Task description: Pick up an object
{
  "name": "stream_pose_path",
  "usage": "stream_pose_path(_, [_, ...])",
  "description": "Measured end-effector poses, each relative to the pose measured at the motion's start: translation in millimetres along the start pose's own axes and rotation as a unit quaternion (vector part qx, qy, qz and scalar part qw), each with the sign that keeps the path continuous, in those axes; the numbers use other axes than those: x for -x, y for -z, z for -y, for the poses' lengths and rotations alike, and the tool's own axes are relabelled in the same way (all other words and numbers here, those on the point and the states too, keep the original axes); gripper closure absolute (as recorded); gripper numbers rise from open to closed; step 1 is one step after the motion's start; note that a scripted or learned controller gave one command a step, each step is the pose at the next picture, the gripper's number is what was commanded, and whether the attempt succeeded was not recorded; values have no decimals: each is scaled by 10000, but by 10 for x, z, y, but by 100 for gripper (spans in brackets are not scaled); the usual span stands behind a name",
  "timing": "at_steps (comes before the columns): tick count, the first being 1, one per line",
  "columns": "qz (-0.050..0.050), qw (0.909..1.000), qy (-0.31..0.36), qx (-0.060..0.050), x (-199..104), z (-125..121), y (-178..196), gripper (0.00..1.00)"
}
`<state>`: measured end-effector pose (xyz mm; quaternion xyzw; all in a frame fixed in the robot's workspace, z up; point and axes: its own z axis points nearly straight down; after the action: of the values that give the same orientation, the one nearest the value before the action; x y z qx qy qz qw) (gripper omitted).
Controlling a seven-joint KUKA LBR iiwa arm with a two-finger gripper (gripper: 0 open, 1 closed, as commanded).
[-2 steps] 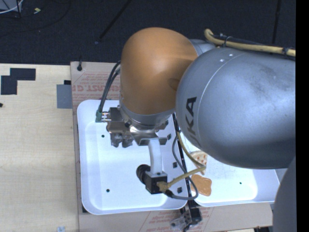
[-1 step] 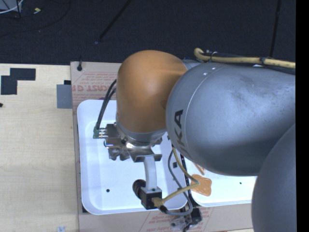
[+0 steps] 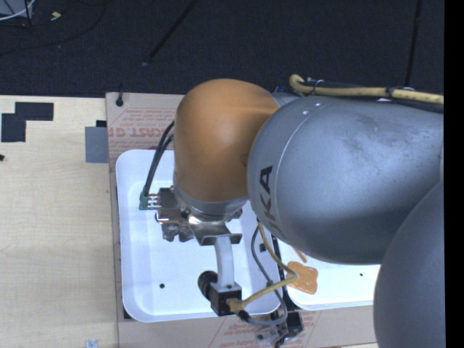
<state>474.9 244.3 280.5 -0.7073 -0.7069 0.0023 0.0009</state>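
Even, bright light from above, soft sheen on the grey arm (image 3: 348,180), white bin (image 3: 138,267) slightly washed, focus mildly soft

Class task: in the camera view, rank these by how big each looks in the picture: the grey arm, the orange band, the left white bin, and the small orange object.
1. Grey arm, though nearness to the camera inflates it.
2. Orange band, also near the camera.
3. Left white bin, partly hidden by the arm, so its rank is unsure.
4. Small orange object.
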Motion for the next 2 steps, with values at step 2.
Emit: stream_pose_path(2, [-4,10000,-3,7,13,-8,-183,100])
